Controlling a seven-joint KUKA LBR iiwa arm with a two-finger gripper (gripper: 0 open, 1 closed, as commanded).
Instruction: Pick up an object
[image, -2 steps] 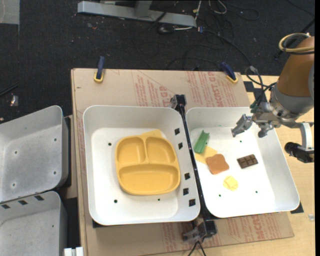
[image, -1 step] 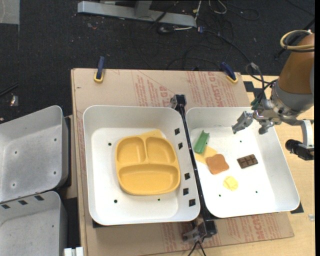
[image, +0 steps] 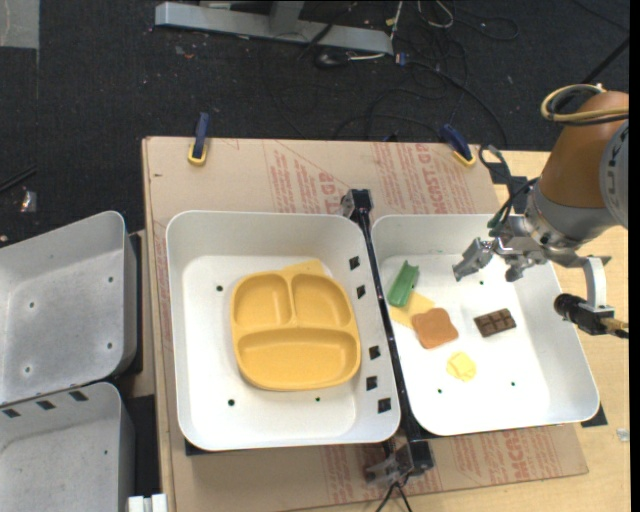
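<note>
a robotics lab or test bench: two white bins (image: 190, 300) sit on a cardboard sheet (image: 260, 165) held by clamps (image: 199, 140), with loose cables (image: 420, 60) on dark carpet at the top of the frame and an industrial arm (image: 585, 165) at right.

Dark speckled floor (image: 90, 90) with loose cables (image: 440, 75) surrounds the cardboard-topped bench (image: 260, 175).

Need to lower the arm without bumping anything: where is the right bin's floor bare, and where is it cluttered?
Bare floor in the right bin: the near strip below the yellow piece, and the right side past the brown block. Crowded along the left-centre: green piece, orange slab, yellow piece and brown block cluster there. The pincer hovers over the far part.
</note>
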